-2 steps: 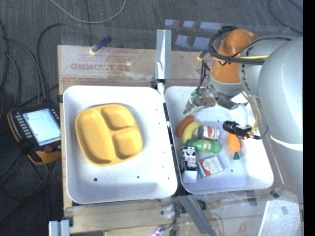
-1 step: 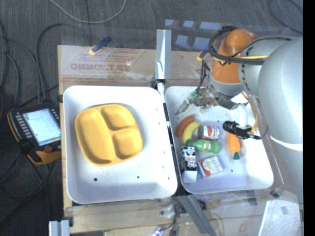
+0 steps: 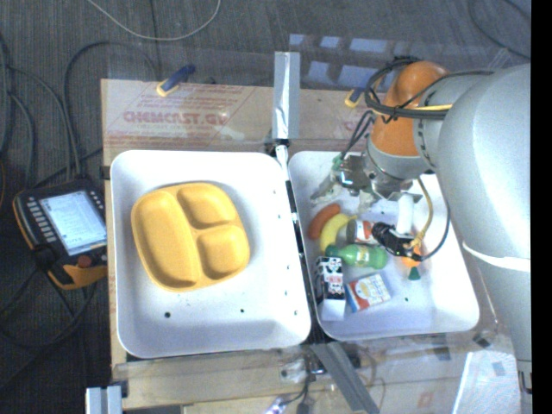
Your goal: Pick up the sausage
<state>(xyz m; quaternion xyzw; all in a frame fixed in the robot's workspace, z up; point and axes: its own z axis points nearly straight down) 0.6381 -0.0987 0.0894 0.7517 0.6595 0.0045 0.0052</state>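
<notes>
Pincer [image 3: 352, 182] hangs low over the right bin [image 3: 448, 309], poised above the clutter; how wide it stands I cannot tell. Sausage [image 3: 325, 219] lies just below it, touching the banana [image 3: 337, 228], crowding any grasp

A robotics lab: teach pendant [image 3: 65, 221], loose floor cables [image 3: 147, 24], clamped bench [image 3: 198, 119].

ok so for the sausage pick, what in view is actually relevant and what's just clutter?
Relevant:
- sausage, right bin
- pincer, low over that bin's far left corner

Clutter:
- banana
- green bottle
- small cartons
- yellow divided tray, left bin
- teach pendant, off the bench
</notes>
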